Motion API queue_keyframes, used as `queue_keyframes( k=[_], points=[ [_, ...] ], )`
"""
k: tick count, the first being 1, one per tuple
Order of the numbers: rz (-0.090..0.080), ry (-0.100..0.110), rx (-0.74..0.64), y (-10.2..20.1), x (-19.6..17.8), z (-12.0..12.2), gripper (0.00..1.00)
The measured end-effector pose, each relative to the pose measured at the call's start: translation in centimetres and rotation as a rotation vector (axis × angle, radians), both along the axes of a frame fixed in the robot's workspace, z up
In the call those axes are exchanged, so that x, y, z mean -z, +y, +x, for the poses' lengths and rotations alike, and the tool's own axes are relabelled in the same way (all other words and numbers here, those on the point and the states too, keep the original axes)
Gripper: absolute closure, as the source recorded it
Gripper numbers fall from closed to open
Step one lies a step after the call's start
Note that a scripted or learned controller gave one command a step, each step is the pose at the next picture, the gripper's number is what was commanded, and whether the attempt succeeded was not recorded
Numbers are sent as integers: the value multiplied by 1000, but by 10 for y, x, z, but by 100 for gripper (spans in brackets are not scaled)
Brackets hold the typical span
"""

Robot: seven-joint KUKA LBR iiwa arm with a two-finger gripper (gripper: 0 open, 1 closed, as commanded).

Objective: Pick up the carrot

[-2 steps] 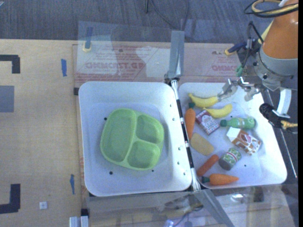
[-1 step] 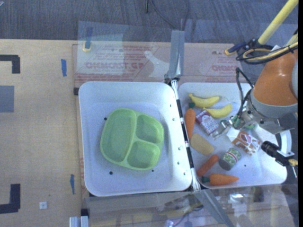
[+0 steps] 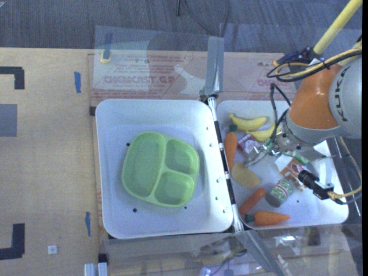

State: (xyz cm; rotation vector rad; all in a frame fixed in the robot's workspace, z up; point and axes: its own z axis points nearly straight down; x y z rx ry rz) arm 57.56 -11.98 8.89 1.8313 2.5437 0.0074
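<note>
The fingers (image 3: 265,152) are too small and cluttered to tell whether they are apart or together; the gripper (image 3: 269,152) hangs over the middle of the right bin (image 3: 339,211). 3 carrots lie in that bin: 1 carrot (image 3: 230,148) along its left wall, 1 (image 3: 252,200) slanted near the front-left corner, and 1 (image 3: 271,217) flat against the front edge. 2 bananas (image 3: 248,121) lie toward the back. The left bin (image 3: 109,171) carries a green divided plate (image 3: 161,168).

Orange carrot (image 3: 271,217), green plate (image 3: 160,168)
</note>
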Motion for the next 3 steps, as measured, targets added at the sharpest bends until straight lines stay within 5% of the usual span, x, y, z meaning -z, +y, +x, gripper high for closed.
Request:
queue_keyframes(
  k=[1, 2, 3],
  points=[
    [-2, -5, 5, -3, -11, 1, 100],
    [1, 8, 154, 31, -96, -39, 100],
    [2, 11, 169, 101, -104, -74, 100]
  ],
)
